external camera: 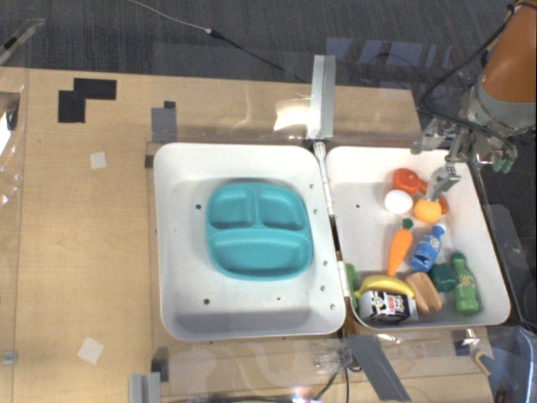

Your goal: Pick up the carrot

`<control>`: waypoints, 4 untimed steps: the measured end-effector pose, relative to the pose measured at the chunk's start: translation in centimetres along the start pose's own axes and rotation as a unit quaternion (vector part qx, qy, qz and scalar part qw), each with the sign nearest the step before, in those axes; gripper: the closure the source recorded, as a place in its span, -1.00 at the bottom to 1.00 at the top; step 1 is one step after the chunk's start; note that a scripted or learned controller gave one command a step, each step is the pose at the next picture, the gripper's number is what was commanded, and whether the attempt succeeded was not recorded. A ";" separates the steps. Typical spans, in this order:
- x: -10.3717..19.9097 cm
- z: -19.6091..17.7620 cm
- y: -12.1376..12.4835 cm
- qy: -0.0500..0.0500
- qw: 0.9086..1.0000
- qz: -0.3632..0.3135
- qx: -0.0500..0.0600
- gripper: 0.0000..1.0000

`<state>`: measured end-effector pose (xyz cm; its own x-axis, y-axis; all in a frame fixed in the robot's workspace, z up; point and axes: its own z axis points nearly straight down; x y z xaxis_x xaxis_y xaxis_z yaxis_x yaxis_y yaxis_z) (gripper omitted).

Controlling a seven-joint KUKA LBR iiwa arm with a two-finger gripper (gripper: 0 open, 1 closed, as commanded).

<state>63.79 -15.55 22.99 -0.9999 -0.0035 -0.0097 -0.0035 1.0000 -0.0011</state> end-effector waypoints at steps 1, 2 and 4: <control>1.3 10.3 0.4 0.004 0.998 -0.061 -0.002 -1.00; 4.7 14.0 5.4 -0.002 0.994 -0.108 0.000 -1.00; 11.1 13.8 6.9 -0.004 0.970 -0.243 0.002 -1.00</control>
<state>52.77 -8.73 9.05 -0.8803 -0.4742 -0.0146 -0.4740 0.8804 -0.0118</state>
